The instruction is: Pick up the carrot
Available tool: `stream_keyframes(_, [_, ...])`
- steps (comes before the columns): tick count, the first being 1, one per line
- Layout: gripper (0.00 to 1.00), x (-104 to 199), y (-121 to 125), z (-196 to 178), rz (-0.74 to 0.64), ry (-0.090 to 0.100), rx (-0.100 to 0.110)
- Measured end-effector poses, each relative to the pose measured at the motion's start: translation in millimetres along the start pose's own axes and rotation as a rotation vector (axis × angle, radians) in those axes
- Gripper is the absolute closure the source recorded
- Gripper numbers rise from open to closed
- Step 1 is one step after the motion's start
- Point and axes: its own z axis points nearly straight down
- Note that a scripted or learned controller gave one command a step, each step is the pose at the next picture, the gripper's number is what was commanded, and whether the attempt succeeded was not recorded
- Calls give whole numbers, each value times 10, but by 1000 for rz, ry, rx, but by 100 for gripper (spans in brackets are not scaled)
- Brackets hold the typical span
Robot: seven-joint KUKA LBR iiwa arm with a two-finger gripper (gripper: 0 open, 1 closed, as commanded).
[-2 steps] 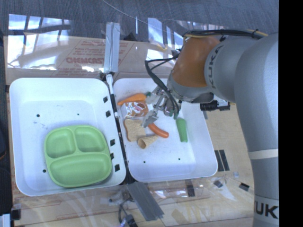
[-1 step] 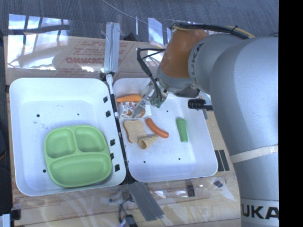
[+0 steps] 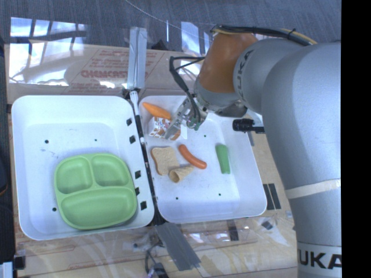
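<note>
In the camera view, the gripper (image 3: 184, 122) is hanging low over the far part of the right bin (image 3: 243, 198), reaching in from the right under the grey arm (image 3: 290, 97) with its orange band (image 3: 223, 59). Its tip is sitting just above a small printed packet (image 3: 157, 126), and whether the fingers are spread or closed I cannot tell, since they are blurring into the packet beneath them. Nothing is showing between them.

The carrot (image 3: 157, 110) is lying flat near the far left corner of the right bin, just beside the gripper and a little to its left, apparently apart from it. So the task is looking not yet done: the carrot is resting on the bin floor, ungrasped, and the gripper seems to be aiming nearer the packet than the carrot. What is left, as I judge it, is shifting over the carrot, closing on it and lifting.

Also lying in the right bin are a slice of bread (image 3: 163, 158), a sausage (image 3: 192, 156), a cone-shaped piece (image 3: 181, 172) and a green pod-like piece (image 3: 222, 158). The left bin (image 3: 35, 114) is carrying a green divided plate (image 3: 95, 190).

For writing, "KUKA" is partly reading on the arm's base at lower right (image 3: 319, 260). Red lettering on the cardboard (image 3: 95, 68) behind the bins is too washed out to read surely, and the packet's print is too small.
</note>
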Motion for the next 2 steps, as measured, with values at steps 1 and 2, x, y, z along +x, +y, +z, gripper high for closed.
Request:
stream_keyframes(1, [100,374,459,-871,142,4,-4])
stream_keyframes(2, [100,579,555,-1306,-456,9,-8])
